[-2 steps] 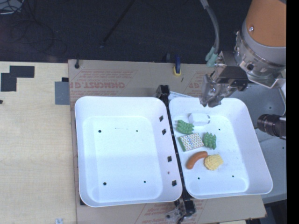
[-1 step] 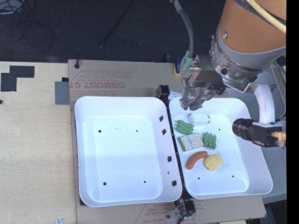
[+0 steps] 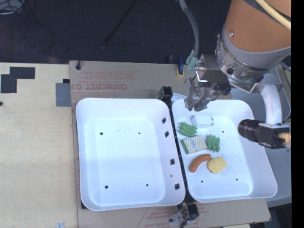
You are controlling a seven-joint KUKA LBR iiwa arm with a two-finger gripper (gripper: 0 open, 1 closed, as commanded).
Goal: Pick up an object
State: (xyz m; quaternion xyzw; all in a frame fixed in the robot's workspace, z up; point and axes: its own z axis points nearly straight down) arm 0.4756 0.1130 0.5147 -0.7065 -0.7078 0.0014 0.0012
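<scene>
The right bin holds several small items near its left side: a green leafy piece, a green-and-white patterned block, a second green leafy piece, an orange sausage shape, a yellow corn-like piece and a pale clear object near the back. My gripper hangs over the back left part of that bin, just above the clear object. I see nothing between its fingers.
The left bin lies beside the right one, with a black clip strip between them. A black cylindrical part sticks in over the right bin's right edge. Brown cardboard lies under both bins.
</scene>
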